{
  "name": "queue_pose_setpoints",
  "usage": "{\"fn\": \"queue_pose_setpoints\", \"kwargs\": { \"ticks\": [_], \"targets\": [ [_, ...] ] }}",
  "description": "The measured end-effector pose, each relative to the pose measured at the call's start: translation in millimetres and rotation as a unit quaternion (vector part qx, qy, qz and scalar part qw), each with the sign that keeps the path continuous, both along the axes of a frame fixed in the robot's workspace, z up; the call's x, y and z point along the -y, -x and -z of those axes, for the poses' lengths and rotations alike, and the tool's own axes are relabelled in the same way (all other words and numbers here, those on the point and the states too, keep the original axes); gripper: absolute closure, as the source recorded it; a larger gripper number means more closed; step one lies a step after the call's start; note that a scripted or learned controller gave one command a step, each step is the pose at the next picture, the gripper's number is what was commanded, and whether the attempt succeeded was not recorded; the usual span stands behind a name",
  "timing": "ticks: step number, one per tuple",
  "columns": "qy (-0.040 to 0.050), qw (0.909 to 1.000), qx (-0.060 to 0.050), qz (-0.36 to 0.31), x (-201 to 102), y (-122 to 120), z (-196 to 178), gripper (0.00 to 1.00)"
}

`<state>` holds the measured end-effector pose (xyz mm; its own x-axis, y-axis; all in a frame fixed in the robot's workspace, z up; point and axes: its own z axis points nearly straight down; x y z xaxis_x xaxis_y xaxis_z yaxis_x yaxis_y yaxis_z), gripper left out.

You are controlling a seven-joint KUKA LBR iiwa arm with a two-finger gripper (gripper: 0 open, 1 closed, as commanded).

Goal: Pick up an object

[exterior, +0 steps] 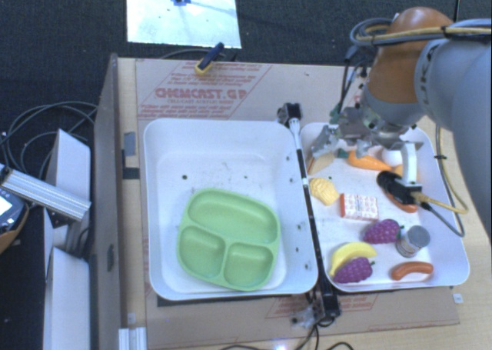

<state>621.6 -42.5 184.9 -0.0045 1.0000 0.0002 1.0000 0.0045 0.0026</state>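
The red-and-white wafer block (359,206) lies near the middle of the right bin (327,225), and the other pickable toys are scattered around it. Just to its left in the view is a yellow corn cob (324,190). Beyond the cob, toward the far rim, lies a tan wedge (319,162). Straight beyond the wafer block, an orange carrot (367,161) lies crosswise, with a small white rounded piece (392,157) just past its right end. On the near side of the wafer block a bunch of purple grapes (382,230) sits close by, and a small metal can (415,240) is beside it to the right. Nearer still are a banana (352,251) touching a second grape bunch (354,270), and off to their right an orange-red sausage (411,270). The gripper (332,141) hangs low over the far left corner of that bin, beyond the wafer block and above the tan wedge. Whether it is wide or narrow I cannot tell, and nothing is seen in its hold. Well to the left of the wafer block, across the rib between the bins, a green divided plate (228,238) rests in the left bin (215,148).
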Motion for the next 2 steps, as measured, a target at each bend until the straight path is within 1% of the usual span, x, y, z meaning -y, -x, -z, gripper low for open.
{"fn": "queue_pose_setpoints", "kwargs": {
  "ticks": [1, 2],
  "targets": [
    [0.0006, 1.0000, 0.000, 0.002, 41.2, 78.0, 89.6, 0.00],
    [0.0016, 1.0000, 0.005, 0.000, 73.5, 11.2, 95.1, 0.00]
  ]
}}
